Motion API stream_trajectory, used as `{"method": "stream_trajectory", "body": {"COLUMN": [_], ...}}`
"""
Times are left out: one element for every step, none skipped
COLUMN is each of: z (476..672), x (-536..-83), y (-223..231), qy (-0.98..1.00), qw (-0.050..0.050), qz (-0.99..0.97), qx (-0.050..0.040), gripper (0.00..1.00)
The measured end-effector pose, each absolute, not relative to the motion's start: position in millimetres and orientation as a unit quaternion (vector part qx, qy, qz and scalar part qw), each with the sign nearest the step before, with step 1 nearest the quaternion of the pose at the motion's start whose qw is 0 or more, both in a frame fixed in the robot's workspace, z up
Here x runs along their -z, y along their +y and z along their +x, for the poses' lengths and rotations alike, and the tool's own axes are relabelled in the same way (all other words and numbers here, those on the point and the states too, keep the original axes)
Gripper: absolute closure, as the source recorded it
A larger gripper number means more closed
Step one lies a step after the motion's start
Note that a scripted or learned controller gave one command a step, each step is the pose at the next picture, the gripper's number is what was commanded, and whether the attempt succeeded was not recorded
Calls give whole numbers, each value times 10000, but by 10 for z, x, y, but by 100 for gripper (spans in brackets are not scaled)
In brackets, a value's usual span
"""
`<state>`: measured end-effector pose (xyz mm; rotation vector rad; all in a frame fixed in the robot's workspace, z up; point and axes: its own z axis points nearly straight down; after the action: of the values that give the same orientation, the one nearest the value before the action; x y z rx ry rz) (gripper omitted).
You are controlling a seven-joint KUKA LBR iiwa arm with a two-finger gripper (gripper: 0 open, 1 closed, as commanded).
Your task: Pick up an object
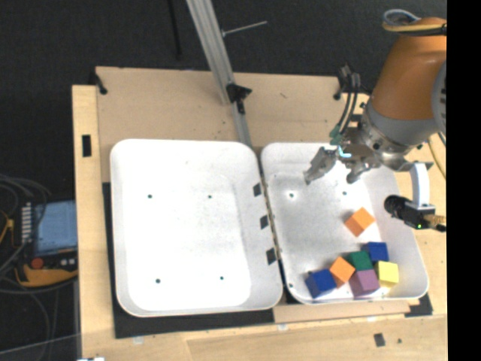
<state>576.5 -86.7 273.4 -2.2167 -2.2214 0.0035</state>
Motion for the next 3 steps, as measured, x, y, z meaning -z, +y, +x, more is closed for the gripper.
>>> {"method": "stream_trajectory", "body": {"z": [5773, 5726, 5739], "x": [-2758, -2150, -1540], "y": [-870, -933, -1012], "qy": [-7071, -7064, -7064], "qw": [-4, 15, 16], "qz": [-7071, -7078, -7078], "qx": [5, -25, -27], "gripper": [0, 0, 0]}}
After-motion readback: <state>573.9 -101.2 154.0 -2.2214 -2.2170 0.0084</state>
